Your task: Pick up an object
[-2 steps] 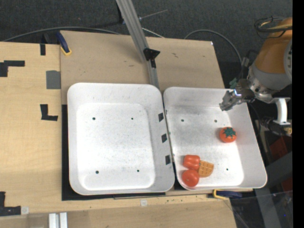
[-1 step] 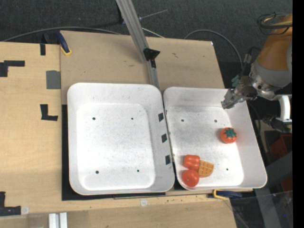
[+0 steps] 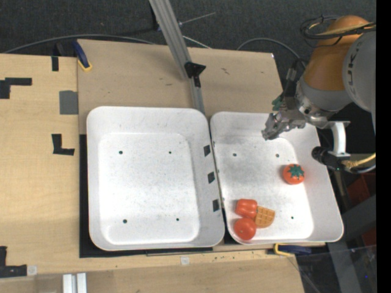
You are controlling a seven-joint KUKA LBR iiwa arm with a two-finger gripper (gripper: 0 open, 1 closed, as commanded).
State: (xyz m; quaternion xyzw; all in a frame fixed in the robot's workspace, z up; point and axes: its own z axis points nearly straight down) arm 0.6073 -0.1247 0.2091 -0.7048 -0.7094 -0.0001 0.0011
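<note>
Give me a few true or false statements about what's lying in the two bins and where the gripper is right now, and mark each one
1. The strawberry-like toy lies in the right bin. True.
2. The gripper hangs over the left bin. False: it is over the far part of the right bin.
3. A red pepper-like toy, a waffle-like piece and a red round toy cluster at the right bin's near left corner. True.
4. The strawberry-like toy touches that cluster. False: it lies apart, toward the arm's side.
</note>
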